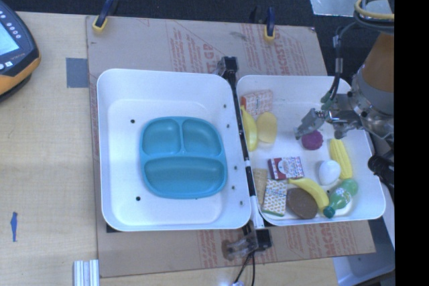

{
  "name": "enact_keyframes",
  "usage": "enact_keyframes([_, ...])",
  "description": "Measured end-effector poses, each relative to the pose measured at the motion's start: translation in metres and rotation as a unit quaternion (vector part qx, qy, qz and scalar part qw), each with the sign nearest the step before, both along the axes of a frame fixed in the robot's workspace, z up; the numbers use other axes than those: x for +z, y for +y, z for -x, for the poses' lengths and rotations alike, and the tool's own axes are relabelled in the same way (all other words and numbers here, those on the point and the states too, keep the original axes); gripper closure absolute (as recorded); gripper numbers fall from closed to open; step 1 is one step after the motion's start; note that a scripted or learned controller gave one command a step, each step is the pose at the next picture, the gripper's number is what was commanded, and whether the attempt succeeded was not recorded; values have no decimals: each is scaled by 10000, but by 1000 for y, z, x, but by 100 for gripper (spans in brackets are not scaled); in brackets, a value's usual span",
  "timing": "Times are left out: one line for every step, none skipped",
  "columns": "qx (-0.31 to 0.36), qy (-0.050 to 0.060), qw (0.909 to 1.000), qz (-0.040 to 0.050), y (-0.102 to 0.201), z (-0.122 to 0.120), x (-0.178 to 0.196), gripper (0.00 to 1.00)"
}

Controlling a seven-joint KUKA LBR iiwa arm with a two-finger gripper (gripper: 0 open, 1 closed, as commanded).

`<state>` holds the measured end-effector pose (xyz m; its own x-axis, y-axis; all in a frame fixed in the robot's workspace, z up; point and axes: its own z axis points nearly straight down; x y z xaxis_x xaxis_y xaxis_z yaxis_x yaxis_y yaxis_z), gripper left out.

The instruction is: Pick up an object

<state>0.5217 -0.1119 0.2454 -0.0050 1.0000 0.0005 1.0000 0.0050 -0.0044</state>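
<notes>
Toy food items crowd the right bin [281,85], most of them along its near half and against its left wall. A purple round piece [312,140] lies near the middle of that bin, just below the hand [310,124], close enough that I cannot tell whether they touch. Whether the hand is released or clenched cannot be told from this slant; nothing shows between its tips. Just right of the purple piece lies a corn cob [340,157], with a white egg [328,172] below it. A banana [310,188], a brown round piece [301,203] and a green bottle [340,199] sit by the near rim. Bare floor lies in the bin's far right part, under the arm. The left bin [120,157] holds a blue divided plate [183,157], with open white floor all around it. Both bins rest on the table [40,164].
</notes>
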Motion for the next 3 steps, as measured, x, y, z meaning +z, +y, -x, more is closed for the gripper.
enact_keyframes([-4, 3, 10000, 7, -46, -45, -143, 0])
enact_keyframes([3, 7, 10000, 11, -46, -44, -127, 100])
enact_keyframes([47, -45, 10000, -7, 64, -69, -49, 100])
